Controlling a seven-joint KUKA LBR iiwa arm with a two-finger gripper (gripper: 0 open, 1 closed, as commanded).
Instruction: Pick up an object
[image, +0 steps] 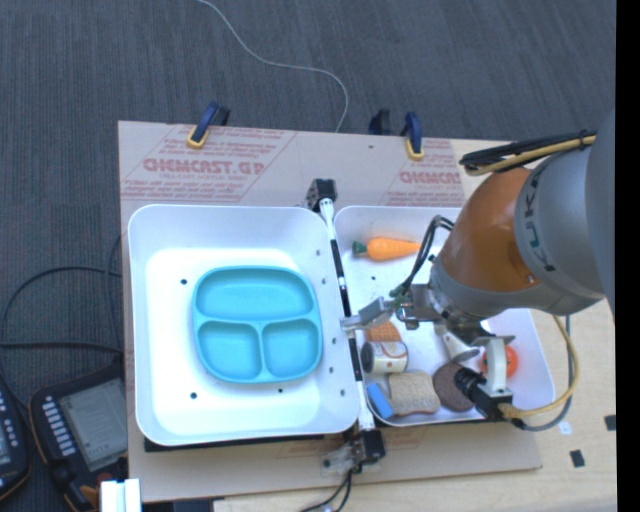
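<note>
Tool (386, 312) over glossy white bin (528, 325), grip state unclear, tapered orange carrot (392, 247) nearby

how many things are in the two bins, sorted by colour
Blue: 2, plate and small piece
Orange: 2, carrot and small chunk
Red: 1, ball
Tan: 1, sponge
Brown: 1, disc
Pale: 1, can
Total: 8 in view; the arm may hide more.
</note>
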